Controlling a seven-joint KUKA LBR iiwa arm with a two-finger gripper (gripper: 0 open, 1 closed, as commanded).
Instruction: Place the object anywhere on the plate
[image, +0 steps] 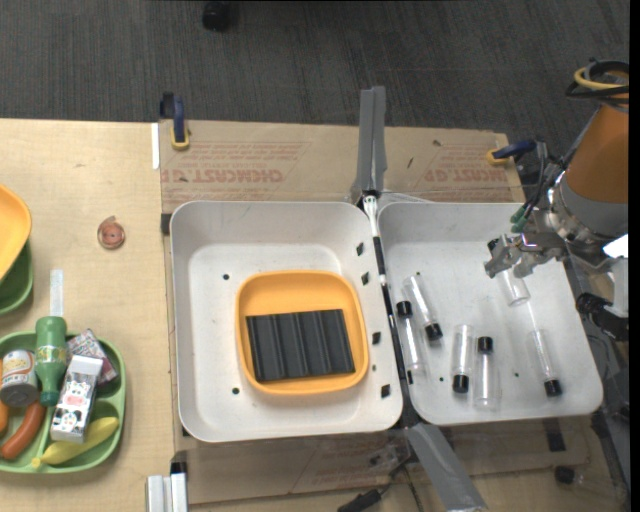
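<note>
We hover our hand (512, 262) above the right bin (580, 400); whether it grips that clear tube (514, 289) beneath, we cannot tell. Next we must carry a tube left onto the orange plate (300, 288).

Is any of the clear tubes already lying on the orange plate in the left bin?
No: the orange plate carries a dark ribbed insert, while the clear tubes lie in the right bin.

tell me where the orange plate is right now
The orange plate lies in the left white bin, about centred, a dark ridged insert on it; the clear tubes lie in the right bin.
</note>
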